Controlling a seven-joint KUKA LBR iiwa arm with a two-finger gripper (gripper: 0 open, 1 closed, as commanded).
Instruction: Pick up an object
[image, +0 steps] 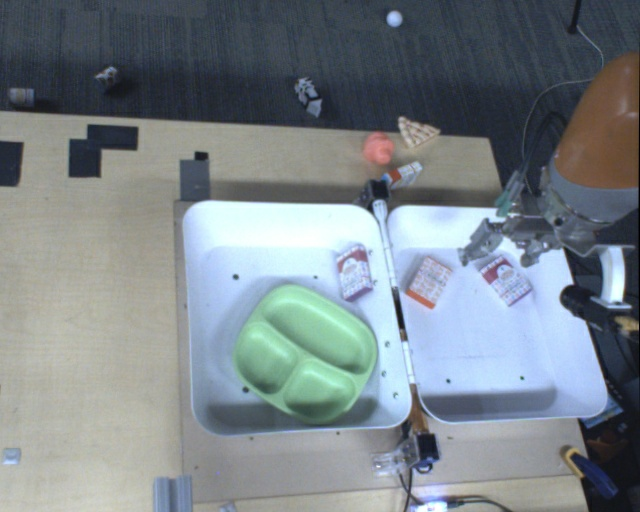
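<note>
The bench (90, 330) is light wood and carries two white bins side by side. The left bin (215, 300) is mostly taken by a green divided tray (305, 350), which lies tilted near the front edge, so little free floor is left there except along the back wall. A small red and white packet (354, 271) stands against the right wall of this bin. The right bin (500, 380) has much more open floor: its front half is bare. An orange and white packet (428, 281) lies near its back left corner, and another red and white packet (506, 279) lies toward the back right. The arm (600, 140) comes over the back right corner of this bin, and its body is cut by the picture border. The gripper (505, 243) hangs just above the second packet with fingers spread apart, holding nothing. Behind the bins, on the back edge of the bench, lie a pink ball (378, 149) and a few small things too blurred to name.
</note>
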